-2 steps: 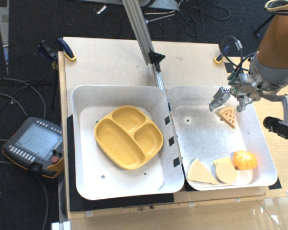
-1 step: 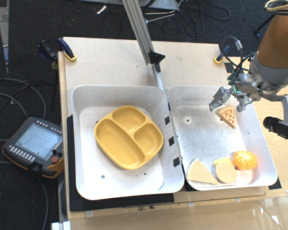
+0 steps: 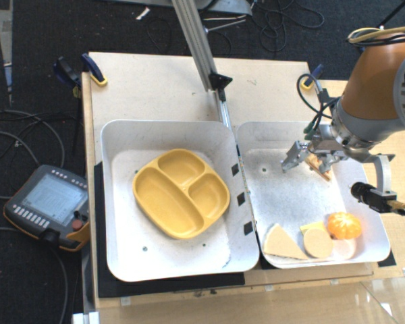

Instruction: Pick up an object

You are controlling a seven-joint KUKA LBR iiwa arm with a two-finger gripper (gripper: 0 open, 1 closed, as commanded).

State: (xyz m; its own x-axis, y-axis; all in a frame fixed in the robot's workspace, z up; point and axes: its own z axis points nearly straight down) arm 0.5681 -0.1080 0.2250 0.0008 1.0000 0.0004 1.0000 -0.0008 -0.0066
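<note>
Above the right bin [image 3: 256, 140], the gripper [image 3: 309, 157] hovers with jaws spread, well apart from the orange [image 3: 343, 226] near that bin's front corner.

Arm reaching in from the right, wrist bent low

The grey arm [image 3: 381, 66] enters at the upper right, its orange band broad above the wrist, and angles down and leftward. The gripper [image 3: 309, 157] hangs at its end, fingers [image 3: 291, 159] spread apart and pointing left and downward, with nothing visible between them.

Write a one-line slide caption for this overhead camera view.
Grey-and-orange arm's gripper hovers over right white bin; yellow divided plastic plate sits in left bin.
</note>
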